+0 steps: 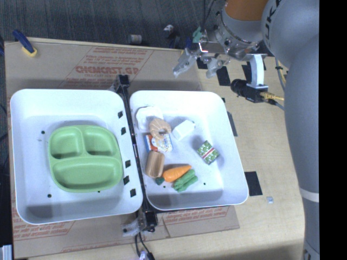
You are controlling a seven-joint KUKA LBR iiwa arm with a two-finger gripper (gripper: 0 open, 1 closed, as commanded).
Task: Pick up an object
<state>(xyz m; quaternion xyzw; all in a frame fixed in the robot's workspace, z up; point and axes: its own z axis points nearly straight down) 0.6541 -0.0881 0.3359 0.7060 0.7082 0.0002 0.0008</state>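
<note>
Gripper up high, spread fingers holding nothing, the objects all down in the right bin

The two-finger gripper [197, 62] hangs above the cardboard past the far rim of the shallow white right-hand bin [234, 161]; well below it lie a toy orange carrot with green leaves [180, 176], a small green-and-red carton [207, 152] and a tan bread-roll toy [160, 127], while the green sectioned plastic tray [84, 157] sits in the left white bin [21, 161]

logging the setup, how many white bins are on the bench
2. The left white bin holds a green divided plate; the right white bin holds the toy food pile. They sit side by side, touching along a central seam.
</note>
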